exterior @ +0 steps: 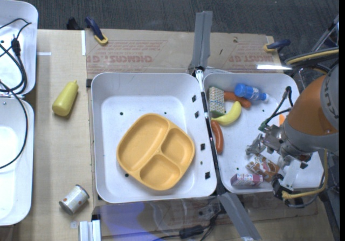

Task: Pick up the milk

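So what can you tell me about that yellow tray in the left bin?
The yellow tray is a rounded, shallow dish that looks like plastic, split by raised ridges into three compartments, one long and two smaller. It lies flat and right side up, turned at an angle, near the middle of the left bin. It rests on the bin's white floor, with nothing in its compartments and nothing else touching it.
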{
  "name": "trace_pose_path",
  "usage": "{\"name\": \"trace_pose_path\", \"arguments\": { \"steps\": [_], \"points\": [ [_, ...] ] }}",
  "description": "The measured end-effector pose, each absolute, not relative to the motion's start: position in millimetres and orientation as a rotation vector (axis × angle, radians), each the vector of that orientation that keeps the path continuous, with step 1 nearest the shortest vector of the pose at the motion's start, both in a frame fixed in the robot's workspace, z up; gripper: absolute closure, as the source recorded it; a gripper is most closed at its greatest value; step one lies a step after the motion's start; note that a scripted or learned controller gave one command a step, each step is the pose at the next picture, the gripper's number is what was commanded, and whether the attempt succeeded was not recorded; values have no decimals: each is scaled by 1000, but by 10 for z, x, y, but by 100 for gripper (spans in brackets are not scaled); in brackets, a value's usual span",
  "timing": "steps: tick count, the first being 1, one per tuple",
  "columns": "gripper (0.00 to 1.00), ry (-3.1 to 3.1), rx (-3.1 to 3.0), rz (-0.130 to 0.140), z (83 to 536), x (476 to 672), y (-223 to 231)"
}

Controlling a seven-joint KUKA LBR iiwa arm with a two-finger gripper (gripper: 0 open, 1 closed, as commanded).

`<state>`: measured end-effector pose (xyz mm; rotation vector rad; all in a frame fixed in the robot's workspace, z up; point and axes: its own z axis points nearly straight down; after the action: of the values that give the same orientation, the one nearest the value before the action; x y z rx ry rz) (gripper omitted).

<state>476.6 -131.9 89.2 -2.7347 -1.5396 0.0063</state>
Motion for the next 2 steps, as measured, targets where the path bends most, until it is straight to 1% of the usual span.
{"name": "trace_pose_path", "arguments": {
  "steps": [1,2],
  "points": [
    [100,-1546,-2738,-4,980,4812,-1317],
    [0,-1545,-2738,-4,980,4812,-1317]
  ]
}}
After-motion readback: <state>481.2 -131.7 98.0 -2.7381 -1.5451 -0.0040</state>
